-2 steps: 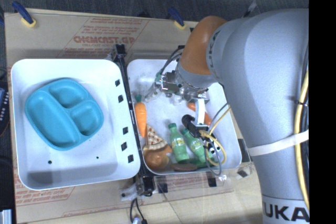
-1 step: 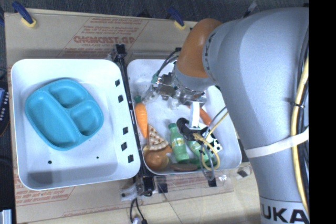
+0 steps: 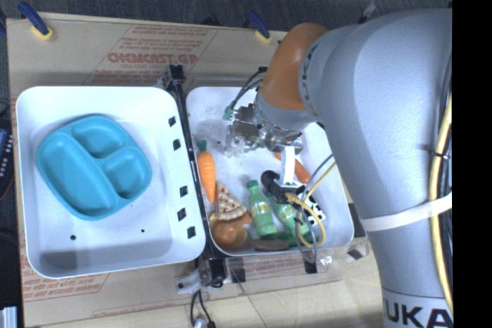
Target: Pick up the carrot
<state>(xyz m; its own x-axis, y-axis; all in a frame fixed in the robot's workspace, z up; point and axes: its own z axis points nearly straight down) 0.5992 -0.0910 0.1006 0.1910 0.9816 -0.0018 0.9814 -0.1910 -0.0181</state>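
The carrot (image 3: 206, 172) is orange with a small green top. It lies lengthwise along the left wall of the right bin (image 3: 201, 102), near the divider. My gripper (image 3: 247, 136) hangs over the middle of the right bin, to the right of the carrot's green end and slightly behind it, apart from it. Nothing shows in the gripper. The grey arm with its orange band covers the bin's right side.
Just in front of the carrot lie a pizza slice (image 3: 226, 200), a brown rounded item (image 3: 230, 231) and green bottles (image 3: 263, 216). A small orange piece (image 3: 303, 172) peeks out by the wrist. The left bin (image 3: 31, 242) holds a blue divided plate (image 3: 92, 164).
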